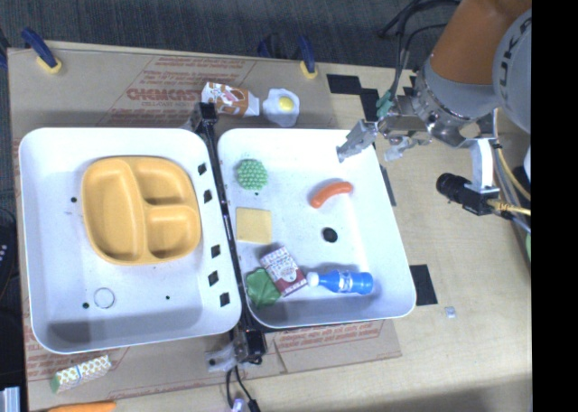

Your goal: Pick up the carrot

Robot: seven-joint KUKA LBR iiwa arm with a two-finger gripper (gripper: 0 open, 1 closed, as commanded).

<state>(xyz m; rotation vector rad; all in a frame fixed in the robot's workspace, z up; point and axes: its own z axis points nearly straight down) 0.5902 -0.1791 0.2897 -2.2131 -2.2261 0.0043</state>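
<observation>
Carrot (pixel 330 192): lies in the right bin (pixel 379 220), upper right of the yellow cheese slice (pixel 254 224). Claw (pixel 359 145): empty, over the bin's upper right rim, above the carrot; finger state unclear.

Gripper (pixel 359 141) hangs over the right bin's (pixel 384 220) far rim, near the carrot (pixel 330 192) lying on the bin floor.

Both white bins (pixel 379 248) look like smooth, faintly glossy plastic, the yellow divided tray (pixel 140 207) matt plastic, and the printed sheet (pixel 163 85) beneath resembles brown cardboard.
</observation>
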